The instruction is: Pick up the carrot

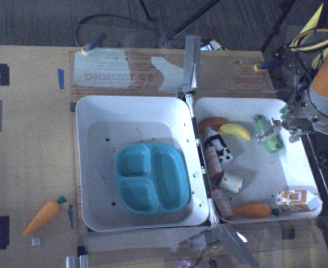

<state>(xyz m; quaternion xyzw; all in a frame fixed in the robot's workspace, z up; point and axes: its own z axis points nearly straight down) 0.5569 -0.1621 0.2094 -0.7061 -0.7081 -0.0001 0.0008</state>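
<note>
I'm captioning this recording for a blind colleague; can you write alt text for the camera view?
The gripper hovers over a green item in the right bin, far from the carrot lying near that bin's front edge. The left bin holds a blue divided tray, and a second carrot lies on the bench.

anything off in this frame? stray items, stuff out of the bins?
Yes: one carrot lies on the bench, left of the left bin and outside both bins. A second carrot sits inside the right bin, near its front edge. The claw hovers by a green item.
</note>
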